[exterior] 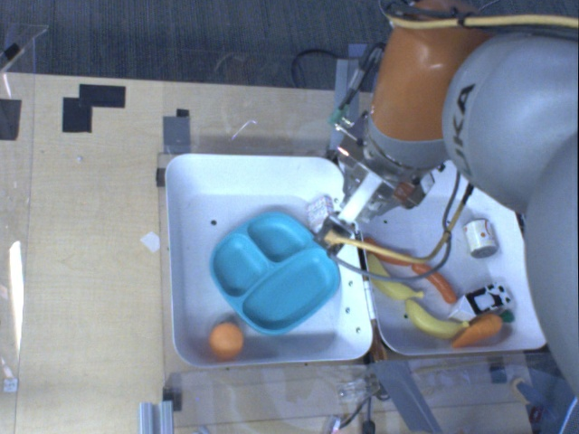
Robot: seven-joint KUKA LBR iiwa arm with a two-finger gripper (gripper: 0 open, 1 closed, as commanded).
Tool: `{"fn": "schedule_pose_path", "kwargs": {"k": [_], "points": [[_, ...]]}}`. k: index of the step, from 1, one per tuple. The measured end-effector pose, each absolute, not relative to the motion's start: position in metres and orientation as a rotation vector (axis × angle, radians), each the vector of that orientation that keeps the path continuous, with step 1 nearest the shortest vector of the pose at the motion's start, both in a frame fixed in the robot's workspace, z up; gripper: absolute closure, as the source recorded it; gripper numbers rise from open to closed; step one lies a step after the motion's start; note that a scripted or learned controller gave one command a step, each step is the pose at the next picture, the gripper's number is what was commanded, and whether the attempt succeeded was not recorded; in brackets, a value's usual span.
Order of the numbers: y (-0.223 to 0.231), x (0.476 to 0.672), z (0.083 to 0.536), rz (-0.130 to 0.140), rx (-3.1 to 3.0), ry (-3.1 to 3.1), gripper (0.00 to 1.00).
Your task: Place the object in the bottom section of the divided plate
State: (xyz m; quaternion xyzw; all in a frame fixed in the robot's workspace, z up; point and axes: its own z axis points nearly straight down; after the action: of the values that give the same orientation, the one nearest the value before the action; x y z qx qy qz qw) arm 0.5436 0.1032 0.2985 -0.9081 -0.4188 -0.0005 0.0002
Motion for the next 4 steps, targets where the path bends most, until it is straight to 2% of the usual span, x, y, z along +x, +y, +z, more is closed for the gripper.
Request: {"fn": "schedule_pose_path", "kwargs": {"k": [1,2,3,4], "points": [[0.02,0.525,0.436,-0.008,-2.911,-1.185,1.0],[0.114,0.502,0.323,-0.002,-2.818,-1.388,1.0],[0.17,0.487,0.243,-0.001,-2.75,-1.517,1.0],[0.169,0.487,0.243,-0.003,-2.752,-1.515,0.0]]}}
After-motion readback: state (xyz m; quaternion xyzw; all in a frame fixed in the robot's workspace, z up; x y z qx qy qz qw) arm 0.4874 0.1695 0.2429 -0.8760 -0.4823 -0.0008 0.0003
